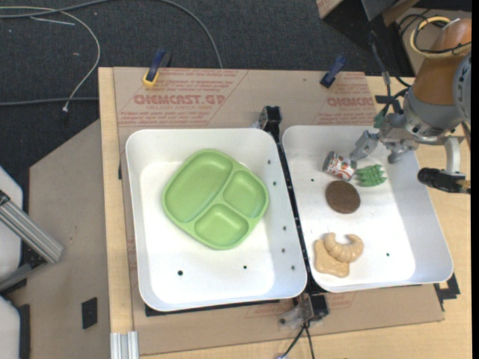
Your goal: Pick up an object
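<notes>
Right bin [430,223] — small red-white can [339,166] tipped, green toy [370,175], brown disc [343,197], tan croissant [338,253] — all lying loose.

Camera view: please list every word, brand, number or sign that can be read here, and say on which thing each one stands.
"CHEMCAST GP": red print on the brown board behind the left bin, at its left end.
The same red print shows near the board's right end, too cut off to read.
Small can in the right bin: red and white label, too blurred to read.
</notes>
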`<state>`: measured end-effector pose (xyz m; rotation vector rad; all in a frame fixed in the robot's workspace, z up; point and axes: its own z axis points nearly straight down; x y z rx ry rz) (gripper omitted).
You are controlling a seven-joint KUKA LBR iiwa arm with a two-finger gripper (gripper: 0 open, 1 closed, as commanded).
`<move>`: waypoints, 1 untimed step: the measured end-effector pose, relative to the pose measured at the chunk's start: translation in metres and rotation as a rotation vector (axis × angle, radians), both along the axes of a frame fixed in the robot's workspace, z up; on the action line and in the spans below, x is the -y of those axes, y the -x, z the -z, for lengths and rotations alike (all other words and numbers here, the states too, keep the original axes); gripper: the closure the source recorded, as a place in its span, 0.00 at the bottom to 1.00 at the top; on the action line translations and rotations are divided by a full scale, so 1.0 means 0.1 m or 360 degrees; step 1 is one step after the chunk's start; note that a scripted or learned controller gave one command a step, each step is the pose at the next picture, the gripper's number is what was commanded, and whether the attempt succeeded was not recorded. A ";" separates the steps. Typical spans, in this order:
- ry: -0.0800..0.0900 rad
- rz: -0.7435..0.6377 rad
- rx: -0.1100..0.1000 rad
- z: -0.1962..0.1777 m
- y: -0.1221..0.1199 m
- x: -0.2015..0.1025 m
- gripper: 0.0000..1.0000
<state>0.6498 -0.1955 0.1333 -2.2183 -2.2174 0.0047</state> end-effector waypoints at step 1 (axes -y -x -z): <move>0.0013 -0.0002 0.0042 0.15 -0.06 0.01 0.00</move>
